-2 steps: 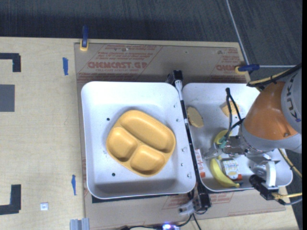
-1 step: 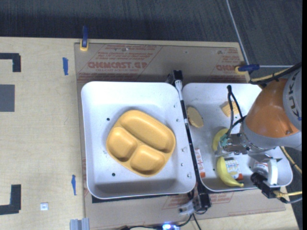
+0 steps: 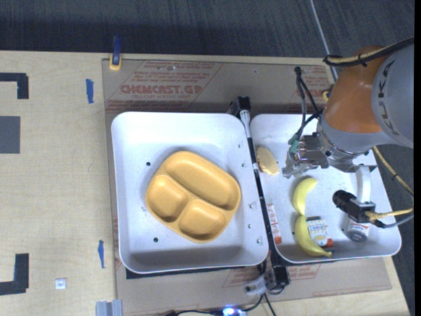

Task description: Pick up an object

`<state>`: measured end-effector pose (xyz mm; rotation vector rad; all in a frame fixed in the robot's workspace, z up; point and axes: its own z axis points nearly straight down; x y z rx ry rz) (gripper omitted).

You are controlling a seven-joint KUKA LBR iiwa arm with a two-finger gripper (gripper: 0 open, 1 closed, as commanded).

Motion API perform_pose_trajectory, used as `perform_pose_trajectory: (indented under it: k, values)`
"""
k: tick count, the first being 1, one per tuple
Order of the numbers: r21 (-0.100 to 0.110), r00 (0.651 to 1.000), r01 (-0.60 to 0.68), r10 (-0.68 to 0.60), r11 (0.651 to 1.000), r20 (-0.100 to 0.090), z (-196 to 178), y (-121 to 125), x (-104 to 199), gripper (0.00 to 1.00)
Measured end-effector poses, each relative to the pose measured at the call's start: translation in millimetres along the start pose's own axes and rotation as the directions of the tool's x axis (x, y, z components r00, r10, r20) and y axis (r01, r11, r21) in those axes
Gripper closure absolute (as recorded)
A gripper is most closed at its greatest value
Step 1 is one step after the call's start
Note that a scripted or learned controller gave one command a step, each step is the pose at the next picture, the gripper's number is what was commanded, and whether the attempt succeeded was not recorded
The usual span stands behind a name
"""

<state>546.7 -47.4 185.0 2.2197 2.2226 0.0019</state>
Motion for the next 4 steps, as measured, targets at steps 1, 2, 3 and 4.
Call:
perform_pose_trajectory:
  k: [1,2,3,4]
  values:
    - [0.001,1.0,0.0,0.0,1.0,0.001,0.2,-0.2,-0.3,0.0]
    - [0.001,1.0,-0.002,0.002,1.0,0.001,94.9,-37.6,-79.0,0.0]
    - [-0.001,1.0,-0.002,0.002,1.0,0.001,85.0,-36.9,-78.6,1.0]
    - [0.0,1.0,0.0,0.0,1.0,0.0,0.1,-49.8,-1.1,1.0]
